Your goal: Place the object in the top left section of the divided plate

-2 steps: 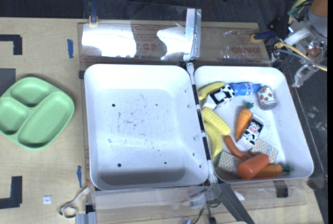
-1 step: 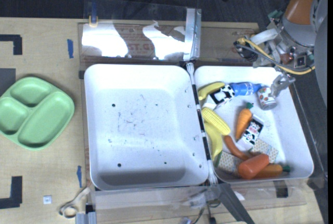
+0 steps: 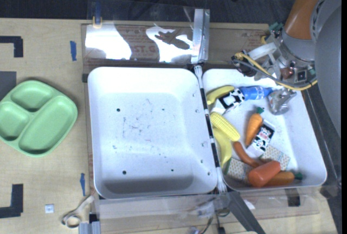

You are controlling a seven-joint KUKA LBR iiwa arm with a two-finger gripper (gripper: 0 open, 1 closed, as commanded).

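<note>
The green divided plate [image 3: 37,117] lies on the wooden bench, left of both bins. It has two small sections at the top and left and one large section at the right, all bare. My gripper [image 3: 281,101] hangs over the upper right part of the right bin [image 3: 313,149], just right of a blue bottle [image 3: 252,92] and above an orange carrot [image 3: 253,127]. Nothing shows between its fingers.
The right bin also holds a banana [image 3: 216,94], a corn cob [image 3: 224,125], a cow-print item [image 3: 233,100], a sausage [image 3: 245,153] and a red-orange vegetable [image 3: 264,172]. The left bin [image 3: 97,119] sits between the right bin and the plate. Cables [image 3: 260,67] loop near the wrist.
</note>
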